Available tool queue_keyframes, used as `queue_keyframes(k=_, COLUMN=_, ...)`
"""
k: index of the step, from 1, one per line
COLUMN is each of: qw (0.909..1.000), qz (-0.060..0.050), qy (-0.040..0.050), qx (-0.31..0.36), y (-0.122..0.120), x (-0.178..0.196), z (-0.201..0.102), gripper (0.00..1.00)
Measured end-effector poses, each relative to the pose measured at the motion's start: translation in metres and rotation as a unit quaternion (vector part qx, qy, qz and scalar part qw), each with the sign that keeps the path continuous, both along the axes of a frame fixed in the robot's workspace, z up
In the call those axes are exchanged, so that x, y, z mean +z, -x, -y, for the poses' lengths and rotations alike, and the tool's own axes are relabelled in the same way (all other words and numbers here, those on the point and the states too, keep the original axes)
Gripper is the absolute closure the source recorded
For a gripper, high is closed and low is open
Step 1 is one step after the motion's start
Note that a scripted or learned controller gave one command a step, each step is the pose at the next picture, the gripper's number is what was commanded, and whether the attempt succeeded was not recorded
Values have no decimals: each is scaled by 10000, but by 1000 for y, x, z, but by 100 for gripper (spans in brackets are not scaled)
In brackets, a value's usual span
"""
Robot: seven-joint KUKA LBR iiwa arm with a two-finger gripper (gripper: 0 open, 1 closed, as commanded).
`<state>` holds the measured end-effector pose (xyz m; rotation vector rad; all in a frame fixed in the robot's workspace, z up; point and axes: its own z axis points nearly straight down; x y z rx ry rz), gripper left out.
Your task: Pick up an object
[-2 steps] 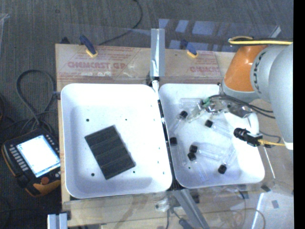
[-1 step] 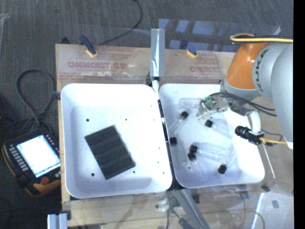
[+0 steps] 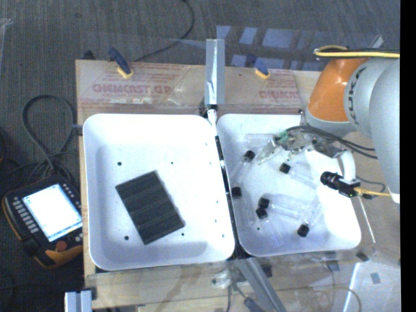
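Bins on a plywood bench, arm over the right one.

Plywood bench [image 3: 149, 86] stands on dark grey carpet [image 3: 97, 18], with clear plastic sheeting clamped along its far edge by two blue-and-yellow clamps [image 3: 120, 62]. A black cable [image 3: 185, 12] snakes over the carpet, and a teach pendant [image 3: 45, 216] with a lit screen lies left of the bench. The left bin [image 3: 97, 148] holds a dark ribbed slab [image 3: 149, 207], lying flat and skewed. The right bin [image 3: 344, 229] holds scattered clear plastic tubes with black caps [image 3: 289, 207], near its middle and front. The arm [image 3: 364, 96] leans in from the right, its gripper [image 3: 289, 140] low over the bin's far side among the tubes; whether its claw is apart or together I cannot tell.
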<state>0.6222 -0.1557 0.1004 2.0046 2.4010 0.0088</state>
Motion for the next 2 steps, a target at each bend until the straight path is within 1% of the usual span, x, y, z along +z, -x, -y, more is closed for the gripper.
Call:
queue_keyframes(k=1, qw=10000, qz=1, qy=-4, qx=-1, y=0, x=9, z=-1, gripper=100)
queue_keyframes(k=2, qw=9974, qz=-65, qy=-9, qx=-721, y=-47, x=122, z=-13, gripper=100)
